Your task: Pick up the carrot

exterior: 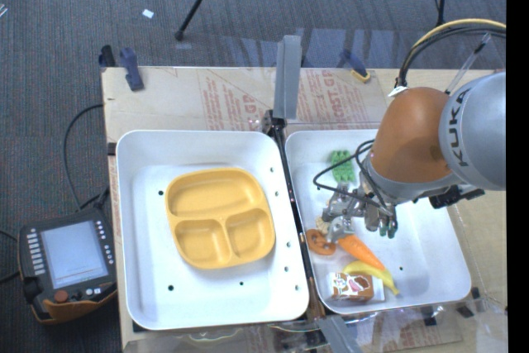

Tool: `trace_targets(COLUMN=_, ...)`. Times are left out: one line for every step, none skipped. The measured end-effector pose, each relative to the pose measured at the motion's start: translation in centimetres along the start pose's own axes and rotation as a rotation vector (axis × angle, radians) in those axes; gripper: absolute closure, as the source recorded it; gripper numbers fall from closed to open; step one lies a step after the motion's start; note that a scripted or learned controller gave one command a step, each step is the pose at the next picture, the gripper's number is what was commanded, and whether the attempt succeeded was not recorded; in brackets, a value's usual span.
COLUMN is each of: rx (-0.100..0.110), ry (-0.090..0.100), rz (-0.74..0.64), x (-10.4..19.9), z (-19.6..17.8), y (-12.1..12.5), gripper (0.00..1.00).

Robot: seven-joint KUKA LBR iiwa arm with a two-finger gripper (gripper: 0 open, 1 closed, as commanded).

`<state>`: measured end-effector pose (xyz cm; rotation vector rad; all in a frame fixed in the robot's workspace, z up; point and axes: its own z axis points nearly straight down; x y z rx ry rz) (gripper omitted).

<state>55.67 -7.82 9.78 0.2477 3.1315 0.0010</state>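
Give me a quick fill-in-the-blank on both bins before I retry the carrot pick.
1. The yellow divided plate lies in the ____ bin.
2. The carrot lies in the ____ bin.
3. The plate has ____ compartments.
4. The green toy sits farther from the camera than the ____.

Missing words: left; right; three; carrot

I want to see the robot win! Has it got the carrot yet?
Not yet. Done: the arm has reached into the right bin. In hand: the gripper hovers just above the carrot, which lies on the bin floor. Left: closing on the carrot and lifting it.
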Motion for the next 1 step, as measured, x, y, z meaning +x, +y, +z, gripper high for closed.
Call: trace_targets(rx=0.000, ry=0.004, rz=0.256, x=2.64, z=-4.03, y=-1.28, gripper=1.00)
